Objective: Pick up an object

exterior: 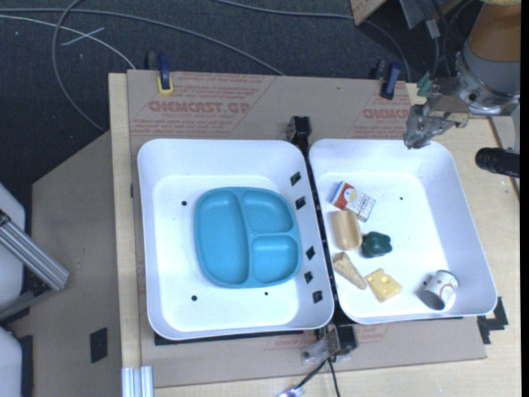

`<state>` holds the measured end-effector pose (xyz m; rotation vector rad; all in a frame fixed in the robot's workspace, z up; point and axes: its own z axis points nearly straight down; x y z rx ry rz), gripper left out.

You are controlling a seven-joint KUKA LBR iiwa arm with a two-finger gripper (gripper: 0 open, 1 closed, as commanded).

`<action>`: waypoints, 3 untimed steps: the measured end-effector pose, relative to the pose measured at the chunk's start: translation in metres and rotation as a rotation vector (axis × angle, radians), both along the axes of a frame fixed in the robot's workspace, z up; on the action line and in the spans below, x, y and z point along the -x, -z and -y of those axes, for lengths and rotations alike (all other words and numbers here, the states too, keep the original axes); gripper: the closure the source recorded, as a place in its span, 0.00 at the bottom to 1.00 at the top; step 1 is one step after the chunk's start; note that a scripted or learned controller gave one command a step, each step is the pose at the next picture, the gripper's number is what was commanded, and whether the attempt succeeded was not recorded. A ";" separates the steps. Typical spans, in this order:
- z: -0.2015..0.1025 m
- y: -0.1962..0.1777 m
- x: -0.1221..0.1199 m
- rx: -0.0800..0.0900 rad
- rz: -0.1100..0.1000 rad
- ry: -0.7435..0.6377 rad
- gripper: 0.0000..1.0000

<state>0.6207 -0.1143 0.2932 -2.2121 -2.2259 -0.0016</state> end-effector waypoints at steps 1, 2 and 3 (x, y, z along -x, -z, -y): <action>-0.051 0.025 0.008 0.000 -0.002 0.000 1.00; -0.111 0.032 0.015 0.000 -0.001 0.000 1.00; -0.169 0.052 0.035 0.000 -0.004 0.000 1.00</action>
